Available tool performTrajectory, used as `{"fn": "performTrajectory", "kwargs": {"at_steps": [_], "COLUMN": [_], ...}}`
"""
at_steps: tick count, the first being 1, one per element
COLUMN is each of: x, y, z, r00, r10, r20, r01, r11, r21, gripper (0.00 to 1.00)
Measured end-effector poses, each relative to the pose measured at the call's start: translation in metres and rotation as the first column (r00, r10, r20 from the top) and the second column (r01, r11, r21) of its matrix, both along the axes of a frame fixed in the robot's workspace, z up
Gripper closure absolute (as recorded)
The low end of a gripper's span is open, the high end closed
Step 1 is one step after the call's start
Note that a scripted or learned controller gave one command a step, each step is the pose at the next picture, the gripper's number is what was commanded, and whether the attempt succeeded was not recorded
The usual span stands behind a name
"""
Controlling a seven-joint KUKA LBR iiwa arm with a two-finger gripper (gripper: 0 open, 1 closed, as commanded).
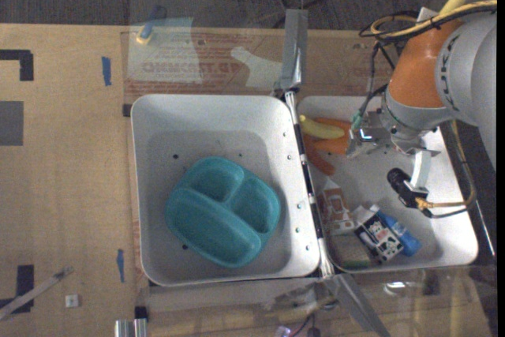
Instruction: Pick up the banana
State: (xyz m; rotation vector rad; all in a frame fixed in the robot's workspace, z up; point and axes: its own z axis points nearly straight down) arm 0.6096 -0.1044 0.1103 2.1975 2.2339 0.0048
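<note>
The yellow banana (320, 125) lies at the back left of the right bin (458, 245), close to the divider wall. It rests against an orange carrot-like piece (332, 144). My gripper (361, 135) hangs over the right bin just to the right of the banana's end, above the carrot's right tip. The grey arm with its orange band (414, 79) hides much of the gripper's body. Nothing shows as held.
A teal divided plate (223, 210) lies in the left bin (150, 130). Another orange piece (320, 163) sits near the divider. Small boxes (371, 233) and a blue item (398, 234) crowd the right bin's front. A black part with a cable (406, 188) hangs right of the gripper.
</note>
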Motion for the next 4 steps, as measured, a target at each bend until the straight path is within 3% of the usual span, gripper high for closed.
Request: {"fn": "performTrajectory", "kwargs": {"at_steps": [1, 2, 3, 4], "x": [0.058, 0.058, 0.057, 0.034], "y": [-0.012, 0.074, 0.089, 0.071], "z": [0.086, 0.217, 0.240, 0.283], "r00": [0.976, 0.932, 0.785, 0.843], "r10": [-0.216, -0.362, -0.619, -0.538], "r20": [-0.005, -0.005, -0.006, -0.005], "r01": [0.216, 0.362, 0.619, 0.538], "r11": [0.976, 0.932, 0.785, 0.843], "r21": [0.002, 0.003, 0.003, 0.003], "gripper": [1.00, 1.00, 1.00, 1.00]}}
